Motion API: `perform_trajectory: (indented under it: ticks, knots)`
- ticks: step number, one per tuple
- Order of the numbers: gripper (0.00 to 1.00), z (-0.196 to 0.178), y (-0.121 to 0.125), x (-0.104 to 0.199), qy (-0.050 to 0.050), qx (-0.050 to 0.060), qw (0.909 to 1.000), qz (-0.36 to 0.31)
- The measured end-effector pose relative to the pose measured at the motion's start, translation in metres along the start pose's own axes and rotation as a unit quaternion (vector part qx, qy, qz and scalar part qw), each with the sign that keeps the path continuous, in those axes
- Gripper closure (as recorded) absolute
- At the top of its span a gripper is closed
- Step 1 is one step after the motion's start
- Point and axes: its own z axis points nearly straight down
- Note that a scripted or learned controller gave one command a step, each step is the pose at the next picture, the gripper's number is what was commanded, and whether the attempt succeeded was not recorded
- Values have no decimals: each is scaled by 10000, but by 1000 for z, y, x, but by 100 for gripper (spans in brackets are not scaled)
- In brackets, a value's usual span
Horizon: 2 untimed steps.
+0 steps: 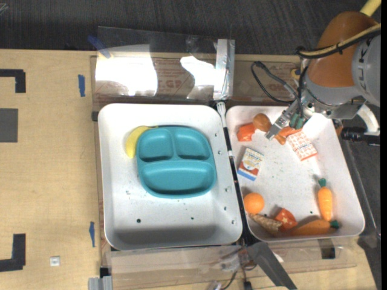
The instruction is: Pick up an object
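Two bins [115, 222], one teal tray [175, 161], two cartons [250, 164]

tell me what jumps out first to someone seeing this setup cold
The big teal divided plate in the left bin grabs the eye, a yellow object peeking from under its left edge. Next, the right bin's orange clutter: a carrot by its right wall, an orange ball lower left.

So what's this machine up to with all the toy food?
A robot arm reaches in over the right bin, its gripper low at the far end beside an orange toy and a small red-and-white carton. Nothing is visibly held yet. A toy carrot, an orange ball and another small carton lie untouched. The left bin holds a teal divided plate.
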Motion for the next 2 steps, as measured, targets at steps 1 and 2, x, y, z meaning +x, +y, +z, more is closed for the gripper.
perform_trajectory:
  ticks: [1, 2]
  knots:
    - [100, -65, 44, 52, -6, -4, 9985, -552]
    - [100, -75, -28, 123, 27, 34, 9989, 457]
